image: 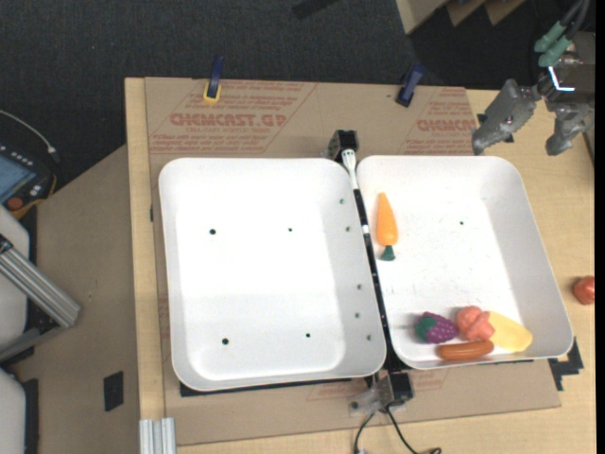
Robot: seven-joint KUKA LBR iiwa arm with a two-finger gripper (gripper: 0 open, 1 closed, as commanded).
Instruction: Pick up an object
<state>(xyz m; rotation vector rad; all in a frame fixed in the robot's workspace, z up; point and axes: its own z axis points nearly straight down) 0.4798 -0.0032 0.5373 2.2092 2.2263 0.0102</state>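
Lying in the right bin: a small heap of toy food, nothing lifted yet.
Carrot (386, 218): orange with a green stub, on its own near the right bin's left wall, well apart from the others.
Grape bunch (436, 328): purple, at the near end, touching the red sausage (465, 351) in front of it.
Pink piece (475, 323): just beside the grapes, leaning on a yellow piece (509, 333) by the near right corner.
Right bin (492, 206): white, shallow, mostly bare floor at its far half.
Left bin (255, 272): white, pressed against the right one along a black seam.
Gripper (529, 130): up past the right bin's far right corner, its two grey fingers (493, 126) spread apart with nothing between them.
Bench (284, 112): brown cardboard sheet under both bins, blue clamps at its far edge.
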